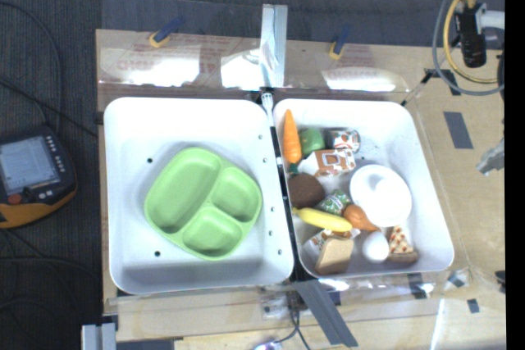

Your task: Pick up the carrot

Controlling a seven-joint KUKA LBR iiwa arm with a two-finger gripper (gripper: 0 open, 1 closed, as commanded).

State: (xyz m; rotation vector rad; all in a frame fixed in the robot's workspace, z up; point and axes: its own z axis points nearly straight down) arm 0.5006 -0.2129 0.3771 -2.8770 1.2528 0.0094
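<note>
I am only starting — the long orange toy carrot (290, 138) is lying untouched against the left wall of the right-hand shallow white bin (426, 176), so reaching, gripping and lifting are all waiting.

A robotics lab: bench (459, 176), teach pendant (33, 168), two bins (131, 258).

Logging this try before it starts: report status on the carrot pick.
Carrot lies along right bin's left wall, far end, untouched. Green item touches its right side. Divided green plate sits in left bin.
</note>
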